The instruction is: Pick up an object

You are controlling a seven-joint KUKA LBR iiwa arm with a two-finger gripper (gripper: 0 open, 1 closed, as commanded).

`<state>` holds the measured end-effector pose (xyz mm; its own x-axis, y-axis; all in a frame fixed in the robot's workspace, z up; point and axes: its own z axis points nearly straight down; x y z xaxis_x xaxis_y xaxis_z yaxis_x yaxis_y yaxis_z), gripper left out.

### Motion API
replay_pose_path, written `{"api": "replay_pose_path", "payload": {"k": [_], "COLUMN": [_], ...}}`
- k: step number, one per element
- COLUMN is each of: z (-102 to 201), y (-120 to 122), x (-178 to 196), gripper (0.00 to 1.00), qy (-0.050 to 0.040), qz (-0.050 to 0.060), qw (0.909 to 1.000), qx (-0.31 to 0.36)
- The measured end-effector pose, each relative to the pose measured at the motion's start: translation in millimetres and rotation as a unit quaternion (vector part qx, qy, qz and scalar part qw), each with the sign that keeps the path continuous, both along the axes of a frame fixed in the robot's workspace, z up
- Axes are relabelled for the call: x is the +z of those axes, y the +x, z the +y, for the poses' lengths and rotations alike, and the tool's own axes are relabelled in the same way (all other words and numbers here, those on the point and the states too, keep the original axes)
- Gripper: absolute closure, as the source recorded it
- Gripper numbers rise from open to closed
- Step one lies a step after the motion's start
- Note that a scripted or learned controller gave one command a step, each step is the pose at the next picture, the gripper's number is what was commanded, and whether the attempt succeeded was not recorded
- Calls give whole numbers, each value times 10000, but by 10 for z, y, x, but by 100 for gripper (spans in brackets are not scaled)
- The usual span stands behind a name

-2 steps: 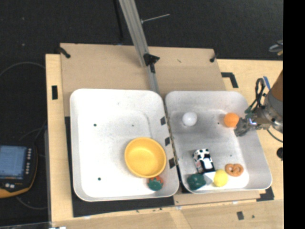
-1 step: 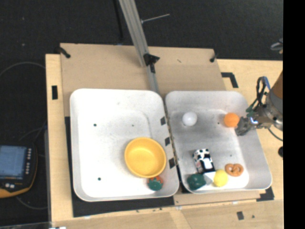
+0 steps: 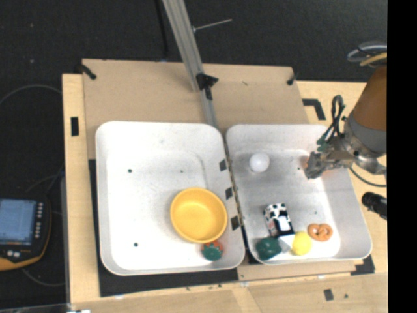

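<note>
Hovering over the right bin (image 3: 339,142) near its 2 o'clock edge, my gripper (image 3: 317,165) carries nothing I can see, so the pick looks undone. Whether it is open, I cannot tell. Nearest lies the white ball (image 3: 259,162), toward 9 o'clock. At 6 o'clock: cow toy (image 3: 278,218), green piece (image 3: 268,247), yellow ball (image 3: 301,243), pretzel (image 3: 319,231). The left bin (image 3: 130,155) holds a yellow bowl (image 3: 198,214).

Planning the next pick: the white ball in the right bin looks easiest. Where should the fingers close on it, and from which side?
Probably straight from above, fingers closing across the widest part of the white ball. It is round and sits alone on the right bin floor, with space all around for the gripper.
</note>
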<state>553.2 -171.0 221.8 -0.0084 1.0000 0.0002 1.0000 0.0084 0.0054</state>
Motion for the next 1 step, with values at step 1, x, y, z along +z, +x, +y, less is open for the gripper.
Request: {"api": "replay_pose_path", "payload": {"k": [1], "z": [523], "y": [183], "x": [116], "gripper": [100], "qy": [6], "qz": [10], "qw": [10000], "qx": [1]}}
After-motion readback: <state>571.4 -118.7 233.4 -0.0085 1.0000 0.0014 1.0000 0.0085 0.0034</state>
